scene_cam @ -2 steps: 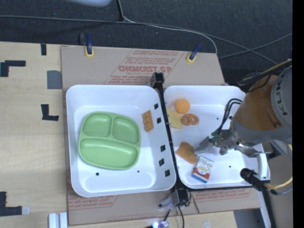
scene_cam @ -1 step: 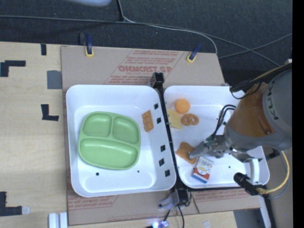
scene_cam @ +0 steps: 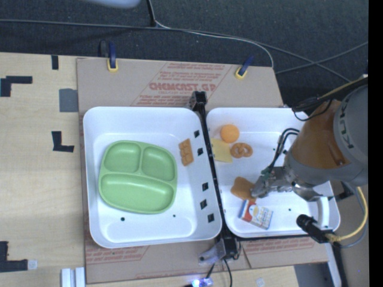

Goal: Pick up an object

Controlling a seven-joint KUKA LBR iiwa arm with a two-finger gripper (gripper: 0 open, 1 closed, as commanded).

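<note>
**Gripper hanging low beside a brown food piece in the right bin**

The arm (scene_cam: 326,145) is reaching into the right bin (scene_cam: 311,119) from the right, and its gripper (scene_cam: 261,188) is sitting low over the bin floor. Whether anything is being held there, or how the jaws are set, I cannot tell: the tip is small, dark and blurred against the white.

The relation that matters is this: the brown food piece (scene_cam: 241,188) is lying just to the left of the jaws, touching or nearly touching them, and it is the closest thing to them by far. It is looking roughly as wide as it is long, so no clear long axis is showing to line the jaws against. I judge it the likeliest target, and a small shift leftward would probably put the jaws over it.

The small packet (scene_cam: 257,214) with red and blue print is lying just below the jaws, toward the near rim, its longer side running slantwise from upper left to lower right. Above the jaws and somewhat left are sitting a brown ring (scene_cam: 242,150), a pale yellow slice (scene_cam: 222,153) and an orange ball (scene_cam: 229,133), clustered together and farther off.

Well to the left, across the divider, the left bin (scene_cam: 96,124) is holding a green divided plate (scene_cam: 138,177) and a small orange block (scene_cam: 186,152), both far from the jaws.
</note>
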